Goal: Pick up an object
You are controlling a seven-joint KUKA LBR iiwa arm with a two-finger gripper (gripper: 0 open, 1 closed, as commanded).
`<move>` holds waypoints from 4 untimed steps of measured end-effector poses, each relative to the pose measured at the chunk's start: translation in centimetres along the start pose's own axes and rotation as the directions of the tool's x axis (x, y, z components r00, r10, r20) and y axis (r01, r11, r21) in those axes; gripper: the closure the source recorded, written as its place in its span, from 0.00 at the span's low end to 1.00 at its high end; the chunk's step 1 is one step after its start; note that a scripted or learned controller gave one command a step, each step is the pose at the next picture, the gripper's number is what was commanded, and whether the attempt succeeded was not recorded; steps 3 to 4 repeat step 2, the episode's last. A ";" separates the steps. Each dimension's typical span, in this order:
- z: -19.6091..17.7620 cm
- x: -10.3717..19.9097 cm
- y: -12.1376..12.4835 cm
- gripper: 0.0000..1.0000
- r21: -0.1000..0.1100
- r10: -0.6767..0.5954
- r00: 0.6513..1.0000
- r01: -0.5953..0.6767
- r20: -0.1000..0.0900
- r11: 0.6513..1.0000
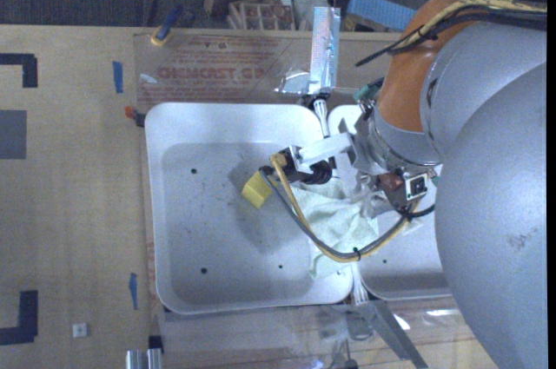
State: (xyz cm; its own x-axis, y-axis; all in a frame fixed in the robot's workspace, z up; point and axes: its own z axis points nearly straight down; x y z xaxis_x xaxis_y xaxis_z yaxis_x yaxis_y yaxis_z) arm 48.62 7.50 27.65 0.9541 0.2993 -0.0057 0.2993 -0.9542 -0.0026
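A small yellow block (254, 190) lies on the floor of the left bin (200, 133), a little right of its middle. A crumpled pale cloth (334, 224) lies against the bin's right wall, with part of it draped toward the rim. My gripper (363, 192) hangs low over the upper right part of that cloth, at the bin's right edge. The wrist and the cloth's folds hide what lies under the gripper. The yellow block sits apart from the gripper, to its left.
The right bin (408, 280) is mostly covered by my grey arm (486, 185). A clear plastic sheet (217, 72) and a metal bracket (323, 46) stand behind the left bin. Blue tape marks dot the wooden bench (69, 202).
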 end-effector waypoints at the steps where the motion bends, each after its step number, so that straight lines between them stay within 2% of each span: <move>1: -0.9 0.0 -0.1 1.00 0.000 -0.003 1.000 0.003 0.003 1.000; 2: 3.5 0.3 -3.0 1.00 -0.001 0.101 0.995 -0.101 -0.004 0.995; 4: 3.5 0.3 -3.0 1.00 -0.001 0.101 0.995 -0.101 -0.004 0.995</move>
